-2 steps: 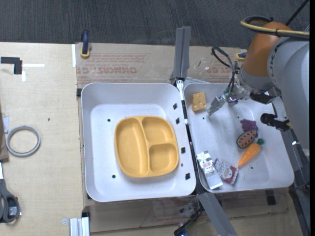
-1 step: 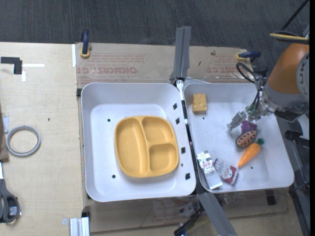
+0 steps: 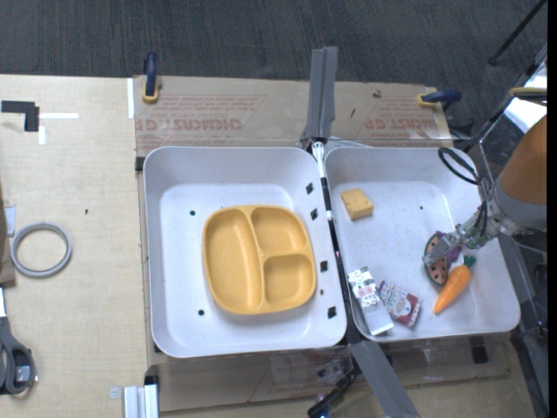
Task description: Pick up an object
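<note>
Arm reaching into the right bin, gripper hovering beside the carrot.

The right bin (image 3: pixel 409 325) is sitting at the lower right of the frame, and the left bin (image 3: pixel 165 259) is holding a yellow divided plate (image 3: pixel 259 258). The gripper (image 3: pixel 446 252) is coming in from the right edge; I cannot tell whether its fingers are spread or pressed together. The carrot (image 3: pixel 452 289) is lying just below and slightly right of it, its long axis slanting, green top toward the upper right, tip toward the lower left. A yellow block (image 3: pixel 357 204) is lying well apart, near the top.
</note>
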`<state>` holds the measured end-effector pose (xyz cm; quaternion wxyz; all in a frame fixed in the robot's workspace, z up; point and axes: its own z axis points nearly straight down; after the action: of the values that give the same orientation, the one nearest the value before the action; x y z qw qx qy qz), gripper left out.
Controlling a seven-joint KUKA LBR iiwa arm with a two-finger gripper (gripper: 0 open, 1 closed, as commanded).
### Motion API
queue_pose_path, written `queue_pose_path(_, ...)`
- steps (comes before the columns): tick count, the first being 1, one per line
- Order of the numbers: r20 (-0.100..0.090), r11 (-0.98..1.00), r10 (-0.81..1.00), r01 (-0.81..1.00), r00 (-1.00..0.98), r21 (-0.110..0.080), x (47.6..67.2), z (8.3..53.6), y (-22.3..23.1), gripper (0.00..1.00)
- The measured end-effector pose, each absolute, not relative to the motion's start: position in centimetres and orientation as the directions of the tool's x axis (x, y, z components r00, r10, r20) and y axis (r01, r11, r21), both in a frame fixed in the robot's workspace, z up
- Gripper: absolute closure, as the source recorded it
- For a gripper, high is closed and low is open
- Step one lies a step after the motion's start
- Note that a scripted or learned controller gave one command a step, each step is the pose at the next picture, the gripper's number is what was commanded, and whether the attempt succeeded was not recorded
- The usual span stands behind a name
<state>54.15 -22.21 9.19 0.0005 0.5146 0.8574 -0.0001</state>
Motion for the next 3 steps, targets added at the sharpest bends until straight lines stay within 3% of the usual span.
queue_pose_path(1,-0.006,0.472,0.882,0.882,-0.472,0.004,54.4,10.3,-22.3,1.00)
queue_pose_path(3,0.000,0.417,0.909,0.909,-0.417,0.011,48.3,9.4,-21.7,1.00)
